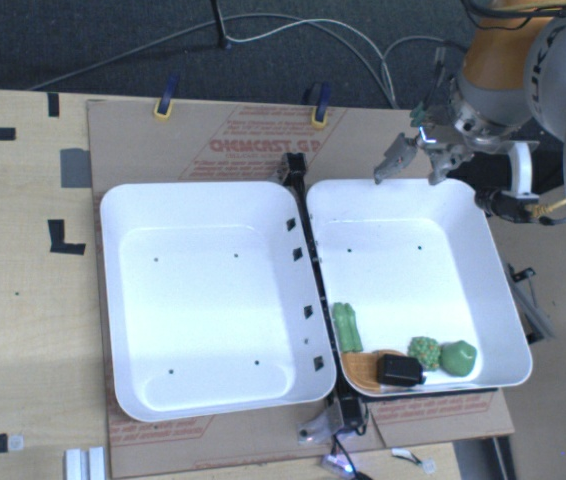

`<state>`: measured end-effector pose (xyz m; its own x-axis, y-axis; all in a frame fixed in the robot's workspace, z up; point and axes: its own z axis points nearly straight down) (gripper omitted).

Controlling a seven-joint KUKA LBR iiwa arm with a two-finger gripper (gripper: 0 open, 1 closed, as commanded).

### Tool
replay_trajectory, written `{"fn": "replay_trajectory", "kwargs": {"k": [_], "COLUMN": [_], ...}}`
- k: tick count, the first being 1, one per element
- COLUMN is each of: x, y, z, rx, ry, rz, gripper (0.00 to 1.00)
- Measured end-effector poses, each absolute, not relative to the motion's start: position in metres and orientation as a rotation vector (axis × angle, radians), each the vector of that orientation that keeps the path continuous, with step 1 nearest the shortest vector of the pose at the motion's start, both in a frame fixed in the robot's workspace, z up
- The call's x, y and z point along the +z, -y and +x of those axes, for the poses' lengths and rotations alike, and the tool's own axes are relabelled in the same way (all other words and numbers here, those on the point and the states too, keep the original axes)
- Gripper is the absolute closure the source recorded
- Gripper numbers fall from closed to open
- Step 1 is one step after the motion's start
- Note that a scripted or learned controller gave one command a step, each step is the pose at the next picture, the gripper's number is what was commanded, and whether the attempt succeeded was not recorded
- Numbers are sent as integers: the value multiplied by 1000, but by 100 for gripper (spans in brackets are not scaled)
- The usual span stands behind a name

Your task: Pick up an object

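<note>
Gripper (415, 166) hangs over the right bin's (483, 228) far rim, fingers spread and empty, while the objects (403, 360) crowd the near edge; descending there risks clipping the wall or pinching two items together.

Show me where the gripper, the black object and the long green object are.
gripper (410, 165): camera view, midway between its fingertips.
black object (399, 371): camera view, its top face.
long green object (346, 328): camera view, its middle.
</note>
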<state>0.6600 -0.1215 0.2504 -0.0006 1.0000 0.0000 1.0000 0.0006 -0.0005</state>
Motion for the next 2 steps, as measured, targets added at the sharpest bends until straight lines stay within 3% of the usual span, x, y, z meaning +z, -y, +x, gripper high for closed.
{"fn": "replay_trajectory", "kwargs": {"k": [1, 2], "x": [205, 187], "y": [116, 78], "z": [578, 619], "rx": [3, 1], "ry": [2219, 2224], "rz": [-2220, -2216], "gripper": [0, 0]}}
